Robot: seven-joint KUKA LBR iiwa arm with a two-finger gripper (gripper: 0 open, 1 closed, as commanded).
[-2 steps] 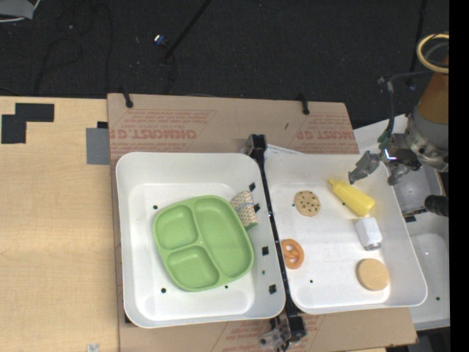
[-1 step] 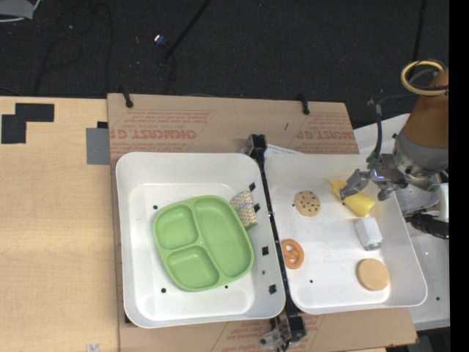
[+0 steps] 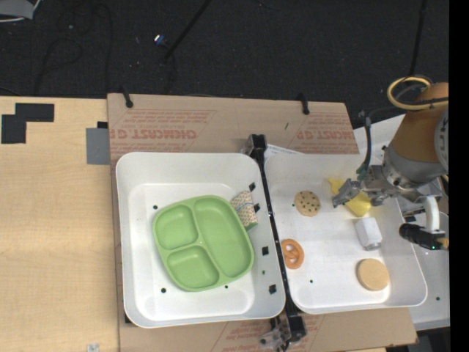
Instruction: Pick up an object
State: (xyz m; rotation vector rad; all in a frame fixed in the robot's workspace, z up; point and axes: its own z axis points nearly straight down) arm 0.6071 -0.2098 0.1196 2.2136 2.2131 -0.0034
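The gripper (image 3: 350,191) sits low by the right bin's (image 3: 322,299) far right edge, right at a yellow toy (image 3: 358,207), likely so it can grab it, but I cannot tell if it is open or closed.

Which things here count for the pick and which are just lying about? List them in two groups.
For the job:
gripper, low in the right bin
yellow piece beside it
chocolate-chip cookie
pretzel
plain round cookie
small white block

Lying about:
green divided plate in the left bin
patterned item at the plate's edge
cardboard sheet under both bins
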